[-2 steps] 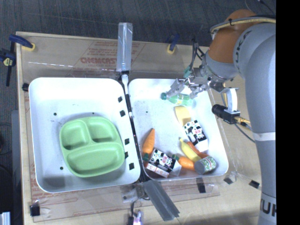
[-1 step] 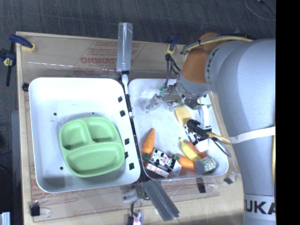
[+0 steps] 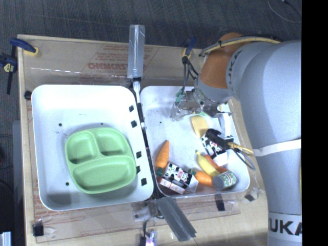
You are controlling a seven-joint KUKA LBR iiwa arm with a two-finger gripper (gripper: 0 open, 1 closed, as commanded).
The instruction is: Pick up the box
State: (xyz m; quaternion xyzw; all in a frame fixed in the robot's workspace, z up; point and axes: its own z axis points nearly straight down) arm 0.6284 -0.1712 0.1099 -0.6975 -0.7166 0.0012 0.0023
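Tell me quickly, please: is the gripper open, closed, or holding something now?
Gripper: cannot be told. It hangs over the far part of the right bin, apart from the box at that bin's near edge.

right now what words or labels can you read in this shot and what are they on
"KUKA": on the base of the grey arm, last letter cut off at the frame edge.
Red print on the bench: upside down, too blurred to read.
Pattern on the box: too small to read.
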